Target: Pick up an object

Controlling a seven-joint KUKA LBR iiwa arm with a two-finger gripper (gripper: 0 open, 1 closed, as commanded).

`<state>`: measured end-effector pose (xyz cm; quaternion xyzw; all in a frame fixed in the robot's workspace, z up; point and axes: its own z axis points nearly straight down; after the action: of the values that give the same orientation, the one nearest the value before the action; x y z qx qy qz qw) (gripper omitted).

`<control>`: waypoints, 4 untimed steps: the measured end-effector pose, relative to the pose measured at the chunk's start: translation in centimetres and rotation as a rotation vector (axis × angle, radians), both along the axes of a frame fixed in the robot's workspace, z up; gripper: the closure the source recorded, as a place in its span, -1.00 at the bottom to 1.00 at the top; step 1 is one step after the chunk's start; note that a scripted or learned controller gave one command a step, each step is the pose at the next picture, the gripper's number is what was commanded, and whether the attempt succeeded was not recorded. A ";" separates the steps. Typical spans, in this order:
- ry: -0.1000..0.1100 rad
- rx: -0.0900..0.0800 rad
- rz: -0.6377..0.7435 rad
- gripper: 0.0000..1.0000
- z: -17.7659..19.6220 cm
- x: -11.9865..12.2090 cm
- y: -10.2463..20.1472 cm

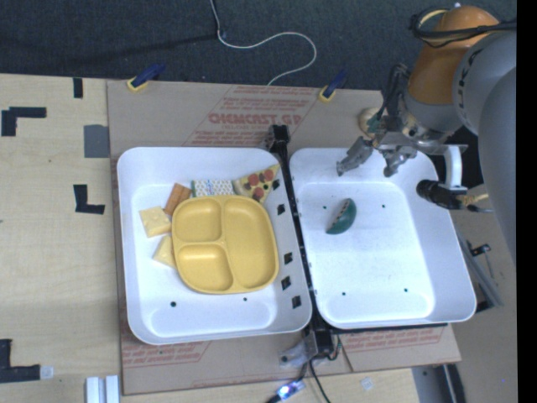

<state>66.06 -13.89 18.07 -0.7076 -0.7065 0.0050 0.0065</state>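
Fingers [369, 166] spread and holding nothing, above right bin [436, 300], beyond green object [342, 216]

**Gripper poised above the right bin's far edge**

The gripper [367, 163] hangs open near the far edge of the right bin [436, 296], apart from a small teal object [341, 216]. In the left bin [138, 309] a yellow divided plate [225, 243] lies among flat pieces.
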 end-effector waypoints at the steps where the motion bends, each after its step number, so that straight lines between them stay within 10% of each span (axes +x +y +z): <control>1: -0.015 -0.002 0.003 -1.00 0.9 0.3 0.0; 3: -0.013 -0.003 0.004 -1.00 -9.9 0.1 0.3; 4: -0.016 -0.004 0.006 1.00 -8.6 0.3 0.3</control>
<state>66.32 -13.55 9.47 -0.7055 -0.7087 0.0008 -0.0006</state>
